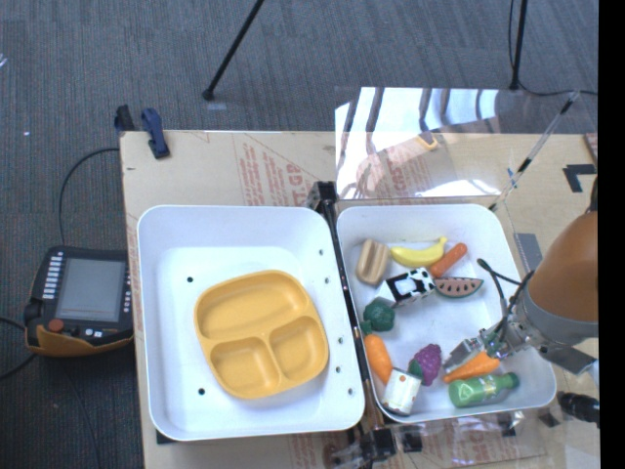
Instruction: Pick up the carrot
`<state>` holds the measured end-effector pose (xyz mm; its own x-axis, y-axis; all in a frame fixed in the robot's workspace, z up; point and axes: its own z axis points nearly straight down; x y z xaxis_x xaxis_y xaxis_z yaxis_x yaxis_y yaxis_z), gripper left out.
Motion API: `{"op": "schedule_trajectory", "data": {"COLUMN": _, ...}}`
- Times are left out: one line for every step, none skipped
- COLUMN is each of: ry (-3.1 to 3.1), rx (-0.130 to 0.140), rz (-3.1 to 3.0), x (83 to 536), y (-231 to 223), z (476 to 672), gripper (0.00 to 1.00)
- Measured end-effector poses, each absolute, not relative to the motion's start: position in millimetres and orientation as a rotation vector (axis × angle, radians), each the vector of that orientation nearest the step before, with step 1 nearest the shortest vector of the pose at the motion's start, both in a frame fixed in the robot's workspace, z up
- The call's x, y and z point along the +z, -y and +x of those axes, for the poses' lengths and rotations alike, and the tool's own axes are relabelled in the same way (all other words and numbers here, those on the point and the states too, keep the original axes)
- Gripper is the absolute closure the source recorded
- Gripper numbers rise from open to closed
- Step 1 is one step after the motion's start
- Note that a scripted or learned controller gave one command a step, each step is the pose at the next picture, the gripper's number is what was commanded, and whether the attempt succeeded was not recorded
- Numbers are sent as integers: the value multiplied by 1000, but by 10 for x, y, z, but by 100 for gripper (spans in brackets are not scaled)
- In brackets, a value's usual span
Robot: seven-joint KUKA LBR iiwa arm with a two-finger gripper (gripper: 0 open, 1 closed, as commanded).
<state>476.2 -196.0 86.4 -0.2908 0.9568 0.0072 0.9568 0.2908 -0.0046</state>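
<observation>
The tool [485,345] sits at the lower right of the frame, touching a carrot [472,366] lying left-right; grip state unclear.

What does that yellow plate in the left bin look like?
The yellow plate looks like smooth moulded plastic, with rounded corners and three sunken compartments: one long one along its upper left, two smaller ones toward its lower right. It lies flat, turned at a slant, on the floor of the left bin, near the middle, apart from the walls.
</observation>
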Motion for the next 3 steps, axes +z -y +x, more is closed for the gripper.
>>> {"op": "schedule_trajectory", "data": {"ry": 2500, "rx": -4, "rz": -1882, "x": 953, "y": 1979, "z": 4757, "gripper": 100}}
{"op": "schedule_trajectory", "data": {"ry": 2185, "rx": -1, "rz": -2249, "x": 1635, "y": 1402, "z": 4769, "gripper": 100}}
{"op": "schedule_trajectory", "data": {"ry": 2470, "rx": 3, "rz": -1926, "x": 852, "y": 914, "z": 4744, "gripper": 100}}
